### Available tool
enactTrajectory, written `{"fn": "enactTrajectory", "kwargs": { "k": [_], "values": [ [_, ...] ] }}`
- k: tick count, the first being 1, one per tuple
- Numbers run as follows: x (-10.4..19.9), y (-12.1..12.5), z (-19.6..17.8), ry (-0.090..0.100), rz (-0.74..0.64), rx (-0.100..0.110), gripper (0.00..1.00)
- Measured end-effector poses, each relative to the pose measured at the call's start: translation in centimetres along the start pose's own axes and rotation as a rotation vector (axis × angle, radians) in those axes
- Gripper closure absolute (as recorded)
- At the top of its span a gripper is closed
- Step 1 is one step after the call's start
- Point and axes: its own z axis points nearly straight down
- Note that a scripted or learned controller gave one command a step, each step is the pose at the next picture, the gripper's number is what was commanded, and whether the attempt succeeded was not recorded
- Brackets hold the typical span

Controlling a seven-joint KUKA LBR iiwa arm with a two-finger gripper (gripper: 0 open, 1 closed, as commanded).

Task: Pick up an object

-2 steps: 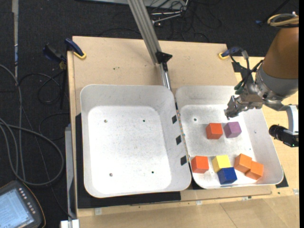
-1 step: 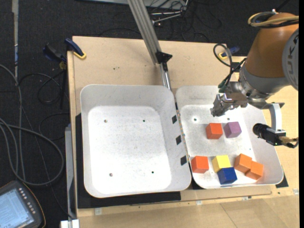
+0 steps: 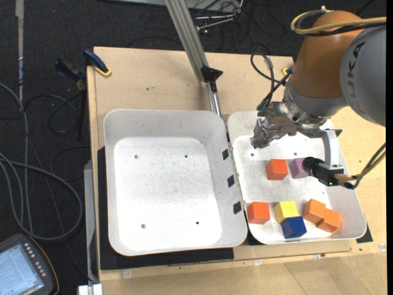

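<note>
The right bin [image 3: 256, 180] holds several small blocks. An orange block [image 3: 277, 169] and a purple block [image 3: 298, 166] lie side by side near its middle. Along the front lie another orange block [image 3: 258, 212], a yellow block [image 3: 285, 210], a blue block [image 3: 294, 227] and two more orange blocks [image 3: 315, 210] [image 3: 330, 220]. My gripper [image 3: 258, 137] hangs over the bin's far left part, up and to the left of the middle orange block. Nothing shows in its grasp.
The left bin [image 3: 164, 180] stands beside the right one, their rims meeting at the centre. A slanted metal pole [image 3: 187, 32] crosses the back of the bench. A black fitting on a cable [image 3: 320, 171] hangs from the arm next to the purple block.
</note>
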Motion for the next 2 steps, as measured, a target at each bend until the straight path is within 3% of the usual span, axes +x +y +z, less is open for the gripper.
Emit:
{"fn": "enactTrajectory", "kwargs": {
  "k": [2],
  "values": [
    [10.6, 0.1, 2.4, 0.000, 0.002, 0.005, 1.00]
  ]
}}
